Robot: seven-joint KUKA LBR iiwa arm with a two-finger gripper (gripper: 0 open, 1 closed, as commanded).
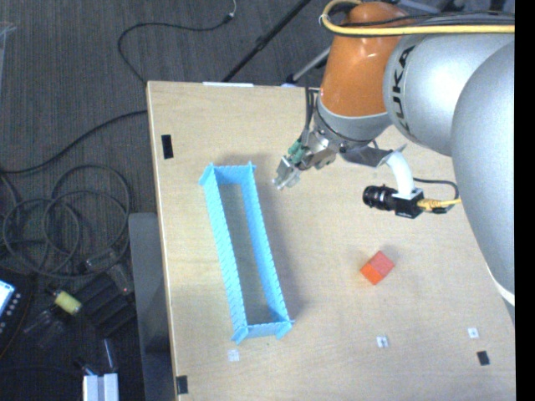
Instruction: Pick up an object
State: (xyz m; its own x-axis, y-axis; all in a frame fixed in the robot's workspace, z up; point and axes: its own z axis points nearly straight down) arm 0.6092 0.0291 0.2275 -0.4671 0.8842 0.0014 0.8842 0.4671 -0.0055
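Nothing is picked up yet: the end effector [287, 174], its grip state impossible to tell, hangs beside the blue frame [244, 251], with the orange block [377, 267] lying well apart on the bench [334, 341].

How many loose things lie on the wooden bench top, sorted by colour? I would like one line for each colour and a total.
Blue: 1, the long open frame
Orange-red: 1, the small block
Total: 2
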